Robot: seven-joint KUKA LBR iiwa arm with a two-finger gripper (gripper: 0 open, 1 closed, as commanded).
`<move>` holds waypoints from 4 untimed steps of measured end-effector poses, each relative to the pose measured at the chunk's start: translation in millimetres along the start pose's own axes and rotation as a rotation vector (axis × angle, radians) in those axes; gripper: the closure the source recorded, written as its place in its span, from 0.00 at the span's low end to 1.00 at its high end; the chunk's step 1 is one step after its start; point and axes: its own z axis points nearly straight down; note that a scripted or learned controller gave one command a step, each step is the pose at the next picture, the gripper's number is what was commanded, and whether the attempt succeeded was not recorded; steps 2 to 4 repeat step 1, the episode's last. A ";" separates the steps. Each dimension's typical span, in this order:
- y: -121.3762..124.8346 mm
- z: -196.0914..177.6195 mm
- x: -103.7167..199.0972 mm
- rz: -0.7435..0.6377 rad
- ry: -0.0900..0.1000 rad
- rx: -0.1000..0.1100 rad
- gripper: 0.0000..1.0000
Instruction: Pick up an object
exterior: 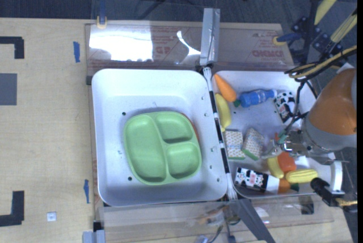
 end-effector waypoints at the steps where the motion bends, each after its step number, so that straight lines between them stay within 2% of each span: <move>1: -7.7 -87.9 66.6 0.010 0.002 0.010 1.00; 4: -7.7 -87.9 66.6 0.010 0.002 0.010 1.00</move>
